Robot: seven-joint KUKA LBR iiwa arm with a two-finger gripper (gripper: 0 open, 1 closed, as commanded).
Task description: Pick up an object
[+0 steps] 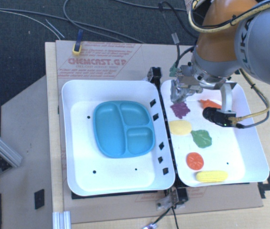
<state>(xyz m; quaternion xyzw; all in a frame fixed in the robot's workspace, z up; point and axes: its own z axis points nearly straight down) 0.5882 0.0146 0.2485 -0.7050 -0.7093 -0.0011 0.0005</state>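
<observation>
- The gripper [179, 92] is seen low in the right bin [254, 142], just above the purple toy grapes [180, 110]; the state of its fingers cannot be told.
- The grapes are judged light, lumpy, perhaps slightly slippery; a hold across the cluster's narrow middle is advised.

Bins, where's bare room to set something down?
Left bin: white floor all around the blue tray, widest along its near edge. Right bin: bare along the right side. Crowded from the grapes down to the corn.
</observation>
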